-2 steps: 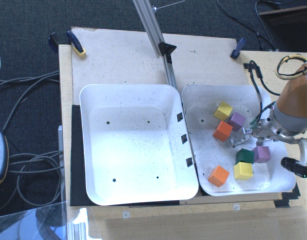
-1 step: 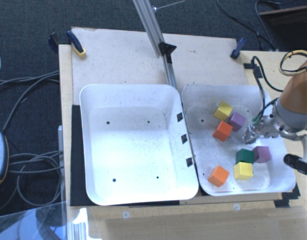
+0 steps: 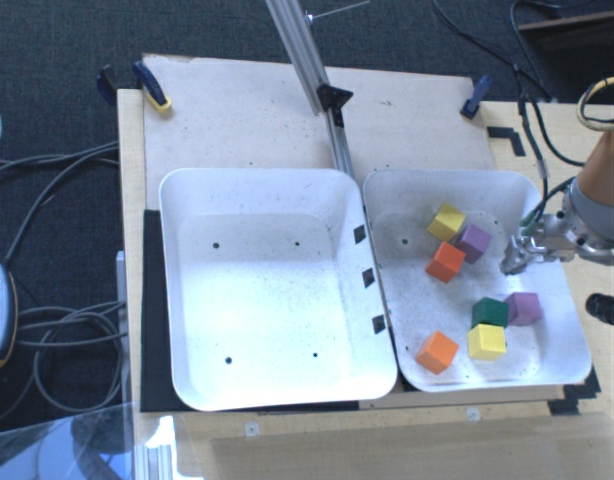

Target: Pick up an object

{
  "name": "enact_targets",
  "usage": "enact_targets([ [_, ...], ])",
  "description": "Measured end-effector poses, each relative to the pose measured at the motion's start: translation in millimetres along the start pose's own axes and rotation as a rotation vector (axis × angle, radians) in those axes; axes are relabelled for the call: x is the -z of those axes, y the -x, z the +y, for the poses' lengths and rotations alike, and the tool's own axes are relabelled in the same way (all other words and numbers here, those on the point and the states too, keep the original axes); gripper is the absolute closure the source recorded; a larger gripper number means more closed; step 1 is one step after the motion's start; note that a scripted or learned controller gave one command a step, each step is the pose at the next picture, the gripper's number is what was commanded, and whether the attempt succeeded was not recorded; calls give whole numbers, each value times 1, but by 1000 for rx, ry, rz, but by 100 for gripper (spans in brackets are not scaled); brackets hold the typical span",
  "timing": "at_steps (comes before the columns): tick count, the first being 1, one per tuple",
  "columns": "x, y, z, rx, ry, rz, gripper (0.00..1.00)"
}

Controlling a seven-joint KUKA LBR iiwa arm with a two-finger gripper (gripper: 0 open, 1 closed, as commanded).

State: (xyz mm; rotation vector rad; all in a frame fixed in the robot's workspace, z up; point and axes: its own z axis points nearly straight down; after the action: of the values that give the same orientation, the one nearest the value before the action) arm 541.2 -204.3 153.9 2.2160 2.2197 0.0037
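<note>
Camera view looks down on two white bins; the right bin (image 3: 387, 268) holds all the blocks. From the right edge the gripper (image 3: 517, 256) hangs over that bin's right side, and nothing sits between its tips. Just to its left, a yellow block (image 3: 447, 221), a purple block (image 3: 475, 240) and a red-orange block (image 3: 447, 262) cluster together. Nearer the front lie a green block (image 3: 489, 313), another purple block (image 3: 525, 307), a second yellow block (image 3: 487, 342) and an orange block (image 3: 438, 351). The left bin (image 3: 187, 208) sits alongside.
</note>
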Motion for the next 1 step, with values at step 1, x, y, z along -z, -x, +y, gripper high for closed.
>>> enact_targets([
  [1, 63, 4, 8, 0, 4, -1, 100],
])
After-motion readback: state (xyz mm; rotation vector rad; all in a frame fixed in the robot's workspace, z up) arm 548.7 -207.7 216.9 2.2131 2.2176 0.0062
